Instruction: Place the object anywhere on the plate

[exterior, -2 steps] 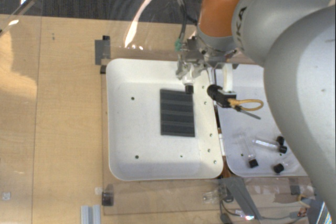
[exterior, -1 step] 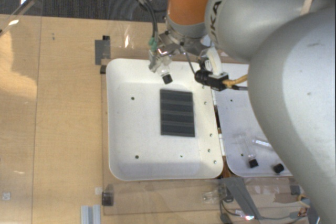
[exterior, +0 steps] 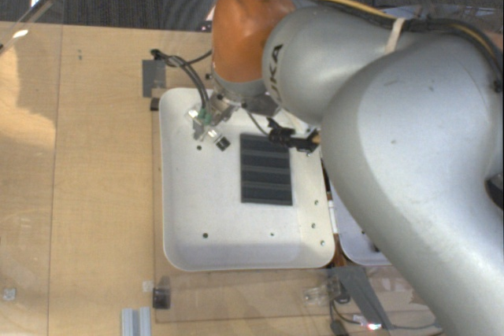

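Note:
A dark grey ribbed rectangular slab (exterior: 266, 169) lies flat in the middle of the left white bin (exterior: 197, 240). My gripper (exterior: 209, 128) hangs low over the bin's back left part, just left of and behind the slab's near corner, and apart from it. Small metal and black parts show at its tip, with a greenish speck among them. Nothing can be made out as held. The orange band and the wrist hide the bin's back edge.
The thick grey arm covers most of the right bin, of which only a front corner (exterior: 358, 248) shows. Black cables (exterior: 185, 71) run from the wrist to a bracket at the left bin's back left corner. The wooden bench (exterior: 79, 169) stretches to the left.

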{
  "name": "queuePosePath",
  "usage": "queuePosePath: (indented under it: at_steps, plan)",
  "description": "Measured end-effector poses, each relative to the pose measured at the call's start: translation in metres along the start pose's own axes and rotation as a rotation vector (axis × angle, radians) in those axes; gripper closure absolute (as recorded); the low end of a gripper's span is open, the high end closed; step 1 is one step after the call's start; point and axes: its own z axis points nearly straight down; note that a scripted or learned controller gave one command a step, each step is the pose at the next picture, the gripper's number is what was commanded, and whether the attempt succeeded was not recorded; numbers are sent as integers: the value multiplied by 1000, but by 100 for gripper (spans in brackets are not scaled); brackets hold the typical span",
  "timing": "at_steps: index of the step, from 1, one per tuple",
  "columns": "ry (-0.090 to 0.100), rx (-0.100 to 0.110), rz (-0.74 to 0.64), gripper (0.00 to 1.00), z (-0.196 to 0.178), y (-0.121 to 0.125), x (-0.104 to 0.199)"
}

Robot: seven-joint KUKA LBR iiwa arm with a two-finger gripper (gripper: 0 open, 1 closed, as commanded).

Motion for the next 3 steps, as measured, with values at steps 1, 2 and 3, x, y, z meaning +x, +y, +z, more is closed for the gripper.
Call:
queuePosePath:
  at_steps: [1, 2, 3]
  plan:
    - [-2, -7, -89, 100, 15, -39, 77]
    - [-3, -3, -606, 100, -65, -25, 38]
    - [-4, -6, -418, 100, 14, -67, 70]
